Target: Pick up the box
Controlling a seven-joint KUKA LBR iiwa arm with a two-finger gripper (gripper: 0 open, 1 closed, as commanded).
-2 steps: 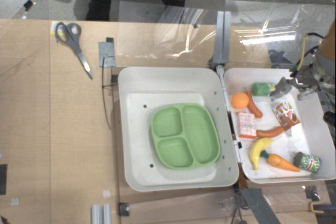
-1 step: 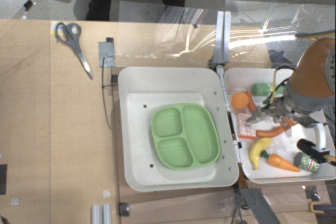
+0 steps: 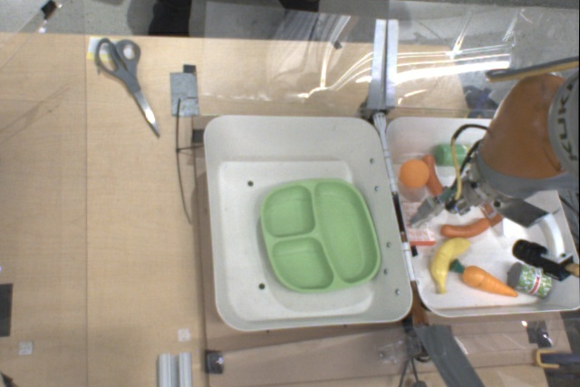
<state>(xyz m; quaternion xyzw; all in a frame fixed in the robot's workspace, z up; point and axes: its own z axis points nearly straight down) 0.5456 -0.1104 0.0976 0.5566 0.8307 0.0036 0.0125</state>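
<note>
The arm point(image 3: 530, 136) reaches in from the right, and its claw point(image 3: 437, 209) hangs low over the left half of the right-hand bin point(image 3: 544, 308). Whether the claw is open or closed cannot be told from here, and nothing can be seen gripped in it. The box point(image 3: 420, 239), as far as it can be made out, is a small flat red-and-white piece lying on the bin floor against that bin's left wall. It is just beside the claw, on the claw's near-left side, and whether the two touch is not clear. A toy orange point(image 3: 413, 174) sits by the same wall, farther back than the claw, with a small green item point(image 3: 444, 155) beyond it. A red-orange sausage point(image 3: 467, 229) lies just near of the claw. A banana point(image 3: 445, 260) and a carrot point(image 3: 490, 282) lie closer to the bin's near edge, and a small can point(image 3: 534, 284) with a green and red label lies near the carrot's right end. The left-hand bin point(image 3: 227, 159) holds a green divided plate point(image 3: 319, 235) at its middle. On the bare desk point(image 3: 82, 222), scissors point(image 3: 127, 79) lie toward the far left corner, well apart from both bins.
</note>
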